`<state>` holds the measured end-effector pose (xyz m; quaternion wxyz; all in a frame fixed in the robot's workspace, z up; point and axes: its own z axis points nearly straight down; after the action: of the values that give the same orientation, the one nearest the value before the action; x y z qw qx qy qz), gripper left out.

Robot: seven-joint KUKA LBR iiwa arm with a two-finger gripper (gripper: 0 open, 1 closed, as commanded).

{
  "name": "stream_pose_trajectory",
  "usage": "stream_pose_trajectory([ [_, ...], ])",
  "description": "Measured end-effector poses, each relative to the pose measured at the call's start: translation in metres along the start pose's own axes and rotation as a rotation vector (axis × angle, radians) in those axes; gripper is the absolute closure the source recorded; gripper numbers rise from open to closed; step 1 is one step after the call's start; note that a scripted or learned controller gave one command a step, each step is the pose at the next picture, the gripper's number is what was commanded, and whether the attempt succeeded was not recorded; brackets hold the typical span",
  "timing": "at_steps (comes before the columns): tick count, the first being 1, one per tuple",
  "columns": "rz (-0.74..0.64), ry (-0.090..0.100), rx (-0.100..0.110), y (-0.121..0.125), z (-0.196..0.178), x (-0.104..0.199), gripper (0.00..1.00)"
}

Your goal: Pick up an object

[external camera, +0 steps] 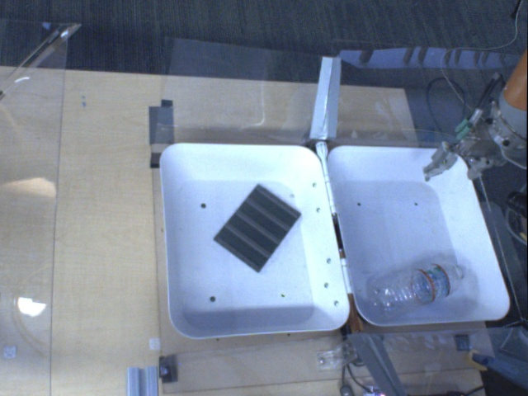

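Clear plastic bottle [415,287] lies on its side at five o'clock in the right bin [396,196]; the jaws [450,157] hang at one o'clock (spread or pressed, unclear). Best descend squarely across its middle, since it may roll.

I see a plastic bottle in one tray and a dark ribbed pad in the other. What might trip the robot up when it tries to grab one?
Three risks, as guesses:
1. The clear plastic bottle lies on its side near the right bin's front wall; round and smooth, it may roll or slip away.
2. The dark ribbed pad lies flat on the left bin's floor, leaving little edge to pinch.
3. The gripper hovers at the right bin's far corner, so it must travel to reach either thing.
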<state>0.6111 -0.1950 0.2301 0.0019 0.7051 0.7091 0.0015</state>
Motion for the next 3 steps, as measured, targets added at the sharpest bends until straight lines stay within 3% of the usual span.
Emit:
stream_pose_trajectory([
  [1,-0.085,0.001,0.003,-0.095,0.111,0.016,0.00],
  [2,-0.081,-0.002,-0.010,-0.120,0.140,0.014,0.00],
  [3,-0.084,-0.003,-0.017,-0.117,0.128,0.015,1.00],
])
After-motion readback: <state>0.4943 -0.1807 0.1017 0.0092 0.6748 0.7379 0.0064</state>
